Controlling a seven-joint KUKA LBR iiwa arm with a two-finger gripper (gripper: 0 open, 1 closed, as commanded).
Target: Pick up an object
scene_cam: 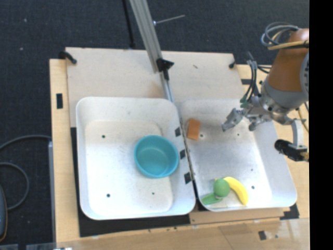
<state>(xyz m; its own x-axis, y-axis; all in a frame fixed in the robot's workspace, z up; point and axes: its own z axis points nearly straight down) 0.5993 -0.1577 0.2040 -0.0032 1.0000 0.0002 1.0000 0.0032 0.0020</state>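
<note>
My gripper hangs over the upper right part of the right bin, its two fingers spread apart with nothing between them. An orange block lies at that bin's upper left, well to the left of the gripper. A yellow banana and a green pear-shaped fruit rest together at the bin's front edge, far below the gripper. A teal bowl sits upright in the left bin.
A slanted metal pole runs from the top of the view down to the gap between the bins. The bench shows bare board behind the bins. Cables loop above the arm's orange band.
</note>
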